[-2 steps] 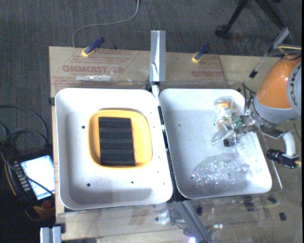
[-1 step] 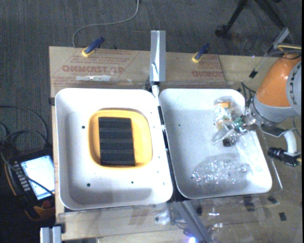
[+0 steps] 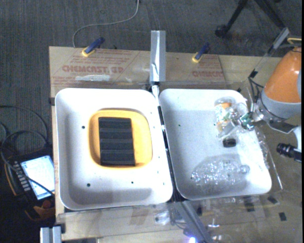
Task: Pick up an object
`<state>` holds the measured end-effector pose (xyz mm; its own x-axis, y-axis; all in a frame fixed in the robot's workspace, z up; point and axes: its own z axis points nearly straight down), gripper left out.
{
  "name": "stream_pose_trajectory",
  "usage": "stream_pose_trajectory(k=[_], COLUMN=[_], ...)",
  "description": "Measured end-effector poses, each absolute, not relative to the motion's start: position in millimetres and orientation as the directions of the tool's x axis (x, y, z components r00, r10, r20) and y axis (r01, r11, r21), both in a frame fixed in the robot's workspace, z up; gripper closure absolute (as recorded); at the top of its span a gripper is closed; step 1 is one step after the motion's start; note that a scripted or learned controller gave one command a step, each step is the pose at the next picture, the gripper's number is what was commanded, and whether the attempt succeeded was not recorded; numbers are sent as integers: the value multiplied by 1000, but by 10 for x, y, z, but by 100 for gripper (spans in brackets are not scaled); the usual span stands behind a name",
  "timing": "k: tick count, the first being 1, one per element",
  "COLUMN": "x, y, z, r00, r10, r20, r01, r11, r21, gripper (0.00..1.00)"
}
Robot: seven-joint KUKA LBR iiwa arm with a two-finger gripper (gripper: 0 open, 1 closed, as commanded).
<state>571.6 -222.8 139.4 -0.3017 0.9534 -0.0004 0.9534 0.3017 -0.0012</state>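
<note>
We see the arm (image 3: 286, 85) coming in at the right edge of the frame, orange band up top. Claw (image 3: 245, 118) sits over the upper right of the right bin (image 3: 192, 135), at a clear, crumpled-looking object (image 3: 227, 114); we can't tell its state. Small dark object (image 3: 229, 142) lies just below it. A clear plastic item (image 3: 220, 172) lies lower in the same bin. Left bin (image 3: 71, 156) holds a yellow tray (image 3: 144, 135) with a black ribbed block (image 3: 116, 141) in it.
</note>
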Motion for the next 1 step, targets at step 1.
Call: stream_pose_trajectory(k=[1], x=[5882], y=[-2231], z=[1061], r00=[-490], r10=[872], r20=[-6], r01=[872], r11=[490], r21=[7], gripper=[0])
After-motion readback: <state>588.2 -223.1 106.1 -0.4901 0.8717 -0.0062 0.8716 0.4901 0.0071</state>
